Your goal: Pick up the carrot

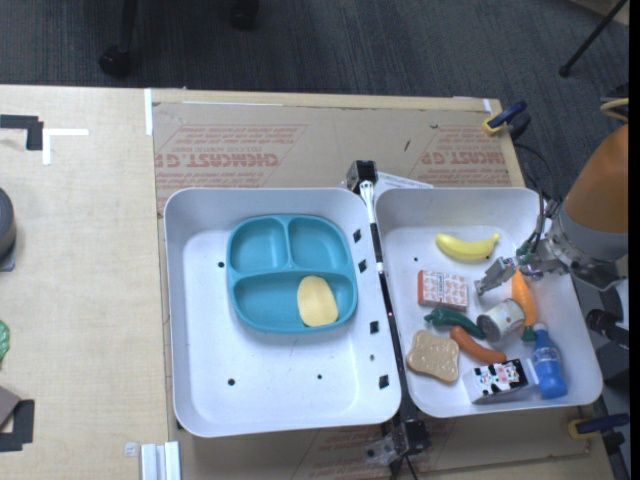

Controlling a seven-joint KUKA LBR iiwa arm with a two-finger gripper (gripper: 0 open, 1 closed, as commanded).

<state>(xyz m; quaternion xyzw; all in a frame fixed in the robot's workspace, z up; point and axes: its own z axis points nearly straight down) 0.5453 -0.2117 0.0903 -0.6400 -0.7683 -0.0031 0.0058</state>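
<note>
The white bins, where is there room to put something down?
In the left bin, there is bare floor all around the blue plate, widest below it. In the right bin, a bare strip lies left of the banana and the cracker box. The right side is crowded: the gripper, carrot, blue bottle and toast.

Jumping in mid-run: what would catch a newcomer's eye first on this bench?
The teal divided plate in the left bin, with a pale yellow piece in its large compartment. Then the right bin's clutter: banana, toast, blue bottle, and the gripper by the carrot.
</note>
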